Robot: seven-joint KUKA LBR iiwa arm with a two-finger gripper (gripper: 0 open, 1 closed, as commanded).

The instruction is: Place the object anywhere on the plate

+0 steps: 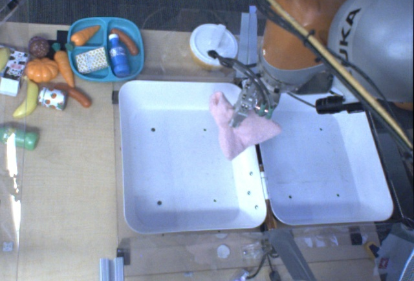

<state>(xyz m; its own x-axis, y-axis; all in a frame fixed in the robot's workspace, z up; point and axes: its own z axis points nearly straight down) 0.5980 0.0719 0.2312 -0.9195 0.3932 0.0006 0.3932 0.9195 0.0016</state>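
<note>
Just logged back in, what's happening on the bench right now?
The grey KUKA arm's pincer is over the seam between the two shallow white bins, with a crumpled pink cloth hanging from it. The cloth droops mostly over the left bin's right edge. The blue divided plate holding toy food sits on the bench well to the upper left.

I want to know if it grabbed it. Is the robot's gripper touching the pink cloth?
Touching. In the camera view the gripper sits right on the pink cloth, whose top edge is bunched up against it while the rest hangs over the seam between the bins.
</note>
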